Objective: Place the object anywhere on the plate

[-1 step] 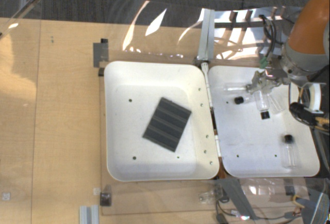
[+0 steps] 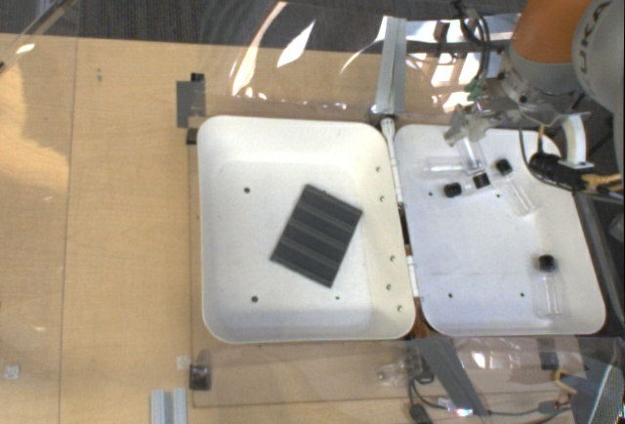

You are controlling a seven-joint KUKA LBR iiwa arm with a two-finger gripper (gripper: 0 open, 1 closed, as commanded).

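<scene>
Desk (image 2: 98,217) of pale wood, glare streaks along its far side. Small black bracket (image 2: 192,100) sits up and left of the dark ribbed plate (image 2: 316,234), just off the left bin's far corner. Left bin (image 2: 225,315) – white, shallow, rounded corners – holds the plate, which lies flat near the bin's middle, turned at a slant, not touching any wall. Metal rail (image 2: 391,70) stands up and right of the plate, at the seam between the bins.

Right bin (image 2: 488,305) lies right of the plate, touching the left bin along the seam. It holds several small clear tubes with black caps: a cluster (image 2: 479,180) right of the plate and a bit farther back, and one more tube (image 2: 550,280) far right of the plate, near the bin's right wall, cap toward the back. All of them lie on the bin floor, well apart from the plate.

Gripper (image 2: 467,131) hangs over the right bin's far edge, just behind the cluster – open or closed, cannot tell, and nothing is visibly held. Arm (image 2: 562,12), grey with an orange band, comes in at the far upper right of the plate, with black cables looping around it.
</scene>
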